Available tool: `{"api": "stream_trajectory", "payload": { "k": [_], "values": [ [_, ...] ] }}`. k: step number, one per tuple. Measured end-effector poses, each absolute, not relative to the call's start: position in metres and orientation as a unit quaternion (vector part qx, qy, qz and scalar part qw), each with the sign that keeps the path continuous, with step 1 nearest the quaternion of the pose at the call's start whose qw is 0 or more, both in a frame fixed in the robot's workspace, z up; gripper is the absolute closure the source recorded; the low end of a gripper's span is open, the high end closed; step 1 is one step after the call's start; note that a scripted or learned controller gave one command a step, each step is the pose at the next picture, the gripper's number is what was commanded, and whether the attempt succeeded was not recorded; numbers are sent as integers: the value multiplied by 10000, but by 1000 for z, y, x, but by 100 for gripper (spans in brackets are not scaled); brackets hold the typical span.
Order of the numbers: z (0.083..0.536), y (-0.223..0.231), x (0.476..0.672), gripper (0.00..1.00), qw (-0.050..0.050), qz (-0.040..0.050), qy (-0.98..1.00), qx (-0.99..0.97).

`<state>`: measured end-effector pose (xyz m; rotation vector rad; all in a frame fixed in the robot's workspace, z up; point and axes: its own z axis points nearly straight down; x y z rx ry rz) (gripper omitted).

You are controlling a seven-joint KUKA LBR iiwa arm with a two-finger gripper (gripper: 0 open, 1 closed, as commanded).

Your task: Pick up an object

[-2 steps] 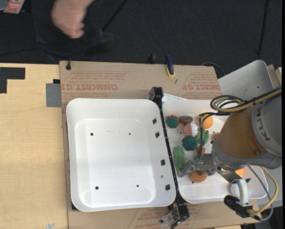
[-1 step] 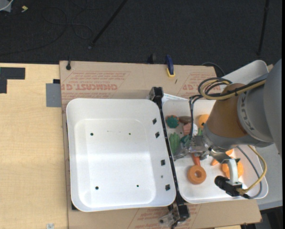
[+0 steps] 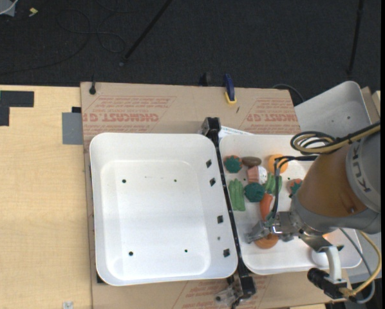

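A cardboard-lined worktop (image 3: 147, 108) is seen under two white bins. In the right bin (image 3: 289, 266) an orange object (image 3: 266, 241) lies right at the gripper (image 3: 262, 230); whether anything is clamped can't be told. It's judged small, light and rounded, so best grabbed across the middle. Green toys (image 3: 244, 190) are piled just behind.

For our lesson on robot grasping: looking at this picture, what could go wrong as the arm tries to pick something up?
1. The toys in the right bin lie crowded, so the gripper may nudge the orange carrot or green piece instead of gripping one.
2. The gripper sits over an orange object near the divider; a sideways slip might strike it.
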<state>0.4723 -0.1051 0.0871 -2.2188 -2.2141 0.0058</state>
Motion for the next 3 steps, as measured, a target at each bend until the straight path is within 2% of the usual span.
{"api": "stream_trajectory", "payload": {
  "k": [1, 2, 3],
  "values": [
    [88, -86, 537, 0, -2, -8, -7083, -7059],
    [97, -89, 533, 100, 29, 17, -7065, -7077],
    [194, -13, 640, 100, -45, -58, -7109, -7033]
  ]
}}
